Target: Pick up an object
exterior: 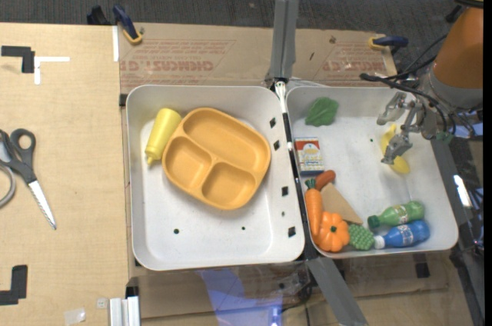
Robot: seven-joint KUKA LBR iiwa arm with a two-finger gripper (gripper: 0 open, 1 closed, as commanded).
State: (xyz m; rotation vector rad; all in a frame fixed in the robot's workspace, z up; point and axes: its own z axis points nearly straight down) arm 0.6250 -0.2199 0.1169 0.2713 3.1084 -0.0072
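Observation:
My gripper (396, 136) hangs over the right side of the right bin (361, 128), with the grey arm and its orange band coming in from the right. A small yellow object (400, 163) lies on the bin floor just below the gripper and is partly covered by it. I cannot tell whether the two touch. Further left in the same bin are a green leaf-shaped toy (321, 111) and a small red and white box (308, 155).
Along the right bin's front lie a carrot (314, 209), an orange pumpkin (332, 232), a tan wedge (340, 203), a green bottle (396, 214) and a blue bottle (403, 235). The left bin (207, 240) holds a yellow divided plate (215, 158) and a yellow bottle (162, 134). Scissors (23, 171) lie on the bench at left.

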